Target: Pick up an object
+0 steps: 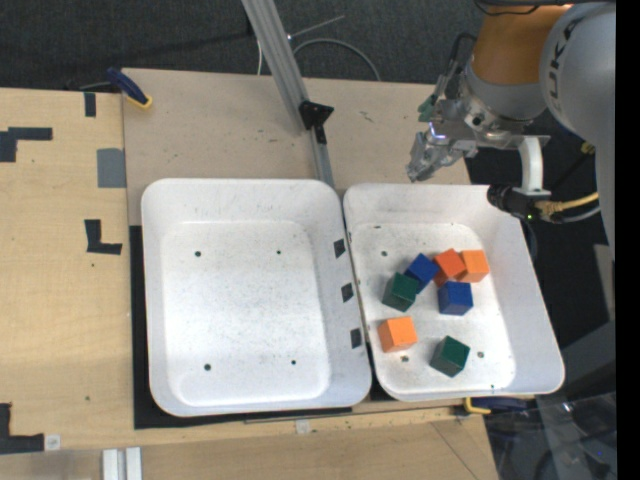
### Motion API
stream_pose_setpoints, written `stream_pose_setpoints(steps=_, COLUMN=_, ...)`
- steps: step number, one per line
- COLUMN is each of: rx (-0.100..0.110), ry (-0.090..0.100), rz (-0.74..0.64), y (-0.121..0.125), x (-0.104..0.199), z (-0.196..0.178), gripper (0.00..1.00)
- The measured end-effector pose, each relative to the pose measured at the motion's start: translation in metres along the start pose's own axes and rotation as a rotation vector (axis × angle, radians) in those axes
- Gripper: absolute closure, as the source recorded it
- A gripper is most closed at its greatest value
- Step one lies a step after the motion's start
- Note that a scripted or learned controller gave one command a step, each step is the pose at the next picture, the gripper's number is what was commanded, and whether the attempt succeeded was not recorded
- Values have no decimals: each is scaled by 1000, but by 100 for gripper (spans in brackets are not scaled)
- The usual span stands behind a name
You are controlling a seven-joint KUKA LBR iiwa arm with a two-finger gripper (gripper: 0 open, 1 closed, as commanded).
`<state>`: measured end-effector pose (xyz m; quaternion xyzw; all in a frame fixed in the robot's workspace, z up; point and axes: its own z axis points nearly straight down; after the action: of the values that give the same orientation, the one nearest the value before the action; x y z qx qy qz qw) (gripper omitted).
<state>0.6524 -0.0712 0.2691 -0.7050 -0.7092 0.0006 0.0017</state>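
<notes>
Several small cubes lie in the right bin [520, 268]. Two orange cubes [461, 264] touch side by side near its middle right, with a blue cube [422, 268] to their left and another blue cube [455, 297] just below. A dark green cube [402, 291] sits left of centre. A lone orange cube [397, 333] and a second green cube [450, 355] rest nearer the front. My gripper [424, 163] hangs above the back rim of the right bin, well clear of the cubes, with nothing seen between its fingers.
The left bin [160, 268] stands next to the right one, their rims touching. A slanted metal pole [285, 58] runs from the top down to the bins' shared back corner. Cables [560, 206] trail off the arm at the right.
</notes>
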Motion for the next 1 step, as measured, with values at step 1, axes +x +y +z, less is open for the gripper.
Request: stream_pose_setpoints(steps=1, rx=-1, ry=0, rz=-1, y=-7, x=54, z=0, gripper=100)
